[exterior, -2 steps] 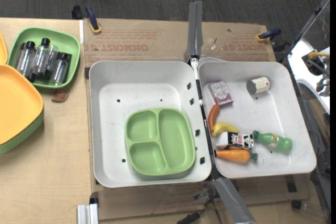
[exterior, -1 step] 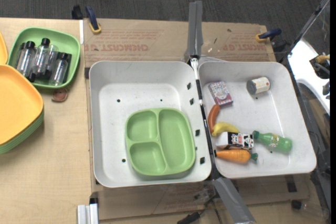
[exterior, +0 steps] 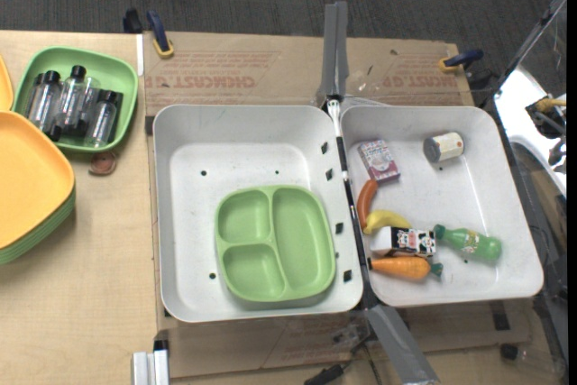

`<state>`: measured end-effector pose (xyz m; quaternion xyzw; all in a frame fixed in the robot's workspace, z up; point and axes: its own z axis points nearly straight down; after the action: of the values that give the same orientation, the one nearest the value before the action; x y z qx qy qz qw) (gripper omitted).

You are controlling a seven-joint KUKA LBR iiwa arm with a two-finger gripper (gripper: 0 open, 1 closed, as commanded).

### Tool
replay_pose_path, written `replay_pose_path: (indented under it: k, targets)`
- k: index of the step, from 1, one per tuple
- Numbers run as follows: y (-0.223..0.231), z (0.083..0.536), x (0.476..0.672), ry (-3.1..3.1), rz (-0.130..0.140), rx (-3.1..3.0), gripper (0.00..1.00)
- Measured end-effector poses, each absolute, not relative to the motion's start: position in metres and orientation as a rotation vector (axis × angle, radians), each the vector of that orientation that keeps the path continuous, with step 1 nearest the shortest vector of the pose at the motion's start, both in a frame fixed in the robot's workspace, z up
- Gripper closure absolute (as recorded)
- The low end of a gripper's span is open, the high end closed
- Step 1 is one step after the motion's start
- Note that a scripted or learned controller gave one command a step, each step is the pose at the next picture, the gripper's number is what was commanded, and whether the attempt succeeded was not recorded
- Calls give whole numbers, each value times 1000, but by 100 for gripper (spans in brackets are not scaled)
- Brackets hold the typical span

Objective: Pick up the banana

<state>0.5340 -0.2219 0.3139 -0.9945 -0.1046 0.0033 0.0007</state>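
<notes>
Your left bin (exterior: 180,194) carries a green divided plate (exterior: 275,243). Your right bin (exterior: 505,194) carries the banana (exterior: 386,220) near its left wall, touching a red sausage (exterior: 365,198) and a small carton (exterior: 413,241), above a carrot (exterior: 401,267).

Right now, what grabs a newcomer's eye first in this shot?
The green divided plate sits alone in the left bin. The right bin holds a cluster near its left wall: the banana wedged among a hot dog, a small cow-print carton and a carrot, with a green bottle beside them.
</notes>
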Motion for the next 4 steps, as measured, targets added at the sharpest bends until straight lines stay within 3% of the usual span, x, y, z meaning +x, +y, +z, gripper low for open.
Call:
replay_pose_path:
  k: [2,3,4]
  targets:
    - [-222,335,495,-331,8,-3123,100]
    - [-222,247,477,-316,9,-3124,100]
    - [-222,307,478,-318,6,-3125,100]
